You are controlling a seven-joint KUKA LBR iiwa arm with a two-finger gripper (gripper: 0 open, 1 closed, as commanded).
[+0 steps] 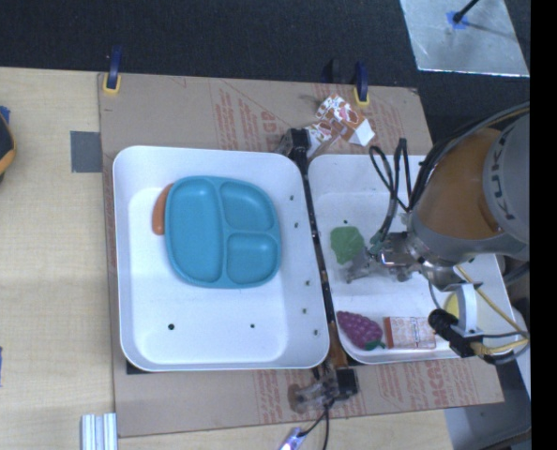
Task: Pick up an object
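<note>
My gripper point(358, 268) reaches into the right bin point(353, 178) from the right, low over its middle. Its fingertips sit just below and beside a green soft object point(346, 243), touching or nearly touching it; nothing shows between them. A bunch of purple grapes point(359, 327) lies at the front of the same bin, with a small printed packet point(412, 332) to its right. A yellow object point(466, 307) sits partly under the arm at the bin's right edge.
The left bin point(147, 326) holds a blue divided plate point(223, 231) with an orange item point(158, 212) tucked under its left edge. A crumpled wrapper point(339, 120) lies behind the bins. Black cables point(389, 181) hang over the right bin's back.
</note>
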